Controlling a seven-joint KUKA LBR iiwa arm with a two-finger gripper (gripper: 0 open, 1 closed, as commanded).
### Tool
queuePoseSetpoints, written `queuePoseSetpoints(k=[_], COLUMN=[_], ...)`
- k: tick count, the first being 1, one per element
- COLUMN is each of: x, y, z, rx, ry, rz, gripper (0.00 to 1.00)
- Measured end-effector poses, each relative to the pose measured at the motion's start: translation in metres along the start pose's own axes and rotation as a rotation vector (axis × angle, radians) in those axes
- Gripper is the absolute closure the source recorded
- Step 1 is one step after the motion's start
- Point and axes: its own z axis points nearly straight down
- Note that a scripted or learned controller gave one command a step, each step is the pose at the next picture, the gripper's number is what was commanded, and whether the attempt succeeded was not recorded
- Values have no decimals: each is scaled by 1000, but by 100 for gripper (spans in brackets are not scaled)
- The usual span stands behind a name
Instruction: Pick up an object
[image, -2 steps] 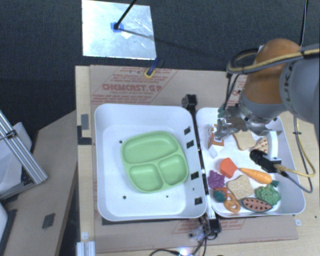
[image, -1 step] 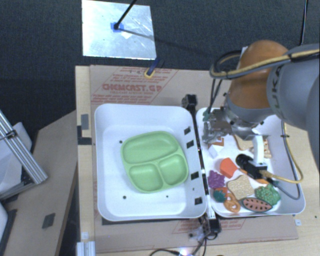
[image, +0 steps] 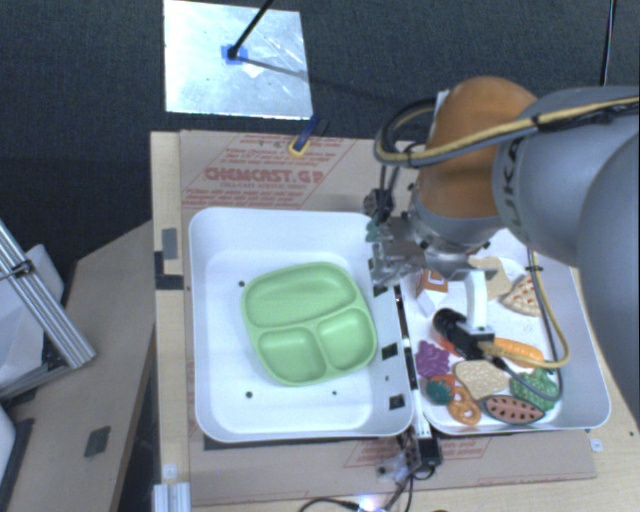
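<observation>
Bench (image: 110, 290) under a cardboard sheet (image: 260, 150), dark cloth behind, two white bins side by side. Poised over the wall between the bins, toward the far end: gripper (image: 390, 262). Cannot tell how wide open, nor make out anything in its hold. Nearer the camera, in the right bin (image: 598, 405): grapes (image: 432, 358) closest, hard by the dividing wall, then bread (image: 480, 378), pretzel (image: 463, 402), carrot (image: 518, 350) and, further right, pizza (image: 520, 295), mostly crowded close together. In the left bin (image: 220, 260), a green plate (image: 305, 322). Likely the approach step. Best to choose one piece at the heap's edge, say the grapes, centre squarely above it, descend straight, keep clear of the wall, and close only once low around it.
</observation>
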Motion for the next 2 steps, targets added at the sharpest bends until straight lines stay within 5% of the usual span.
queuePoseSetpoints(k=[2], x=[10], y=[-10], z=[17], rx=[1], ry=[-1], rz=[5], gripper=[100])
